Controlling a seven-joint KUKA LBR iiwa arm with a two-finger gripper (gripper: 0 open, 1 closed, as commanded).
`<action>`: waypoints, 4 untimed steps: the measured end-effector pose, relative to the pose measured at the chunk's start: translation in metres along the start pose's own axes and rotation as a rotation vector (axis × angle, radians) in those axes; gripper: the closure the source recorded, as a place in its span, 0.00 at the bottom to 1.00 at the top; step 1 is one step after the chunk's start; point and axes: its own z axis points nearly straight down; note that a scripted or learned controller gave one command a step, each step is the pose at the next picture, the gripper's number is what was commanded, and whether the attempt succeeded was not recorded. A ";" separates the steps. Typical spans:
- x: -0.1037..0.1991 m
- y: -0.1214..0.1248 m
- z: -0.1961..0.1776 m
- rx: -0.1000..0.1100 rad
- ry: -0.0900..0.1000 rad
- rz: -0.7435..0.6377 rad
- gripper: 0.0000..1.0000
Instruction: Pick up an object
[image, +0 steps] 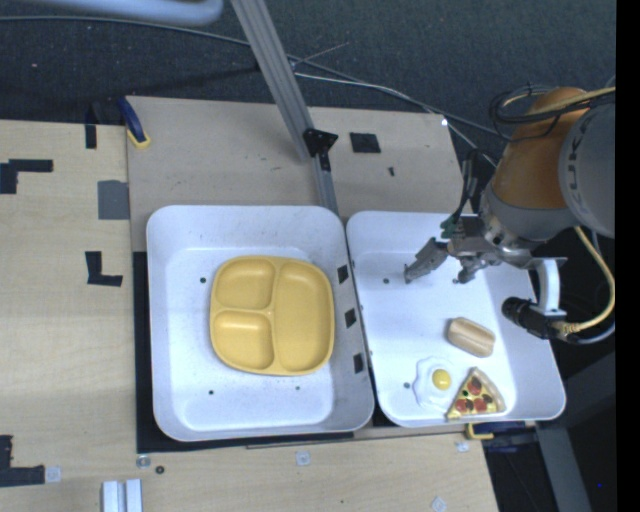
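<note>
Overhead, pale wooden table (60, 300) on dark floor; claw (440, 268) spread open, gripping nothing, above right shallow white plastic bin (400, 330), small tan bread roll (470, 336) lying near beneath it.

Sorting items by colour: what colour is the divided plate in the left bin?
Yellow; the divided plate shows clearly in the camera view.

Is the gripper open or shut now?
Open: the gripper shows two fingers spread apart above the right bin, nothing between them.
</note>
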 end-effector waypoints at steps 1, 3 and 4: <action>0.001 -0.008 0.062 0.005 -0.001 0.001 0.00; 0.001 -0.006 0.090 -0.008 -0.004 0.000 1.00; 0.000 -0.007 0.049 -0.003 -0.001 0.001 1.00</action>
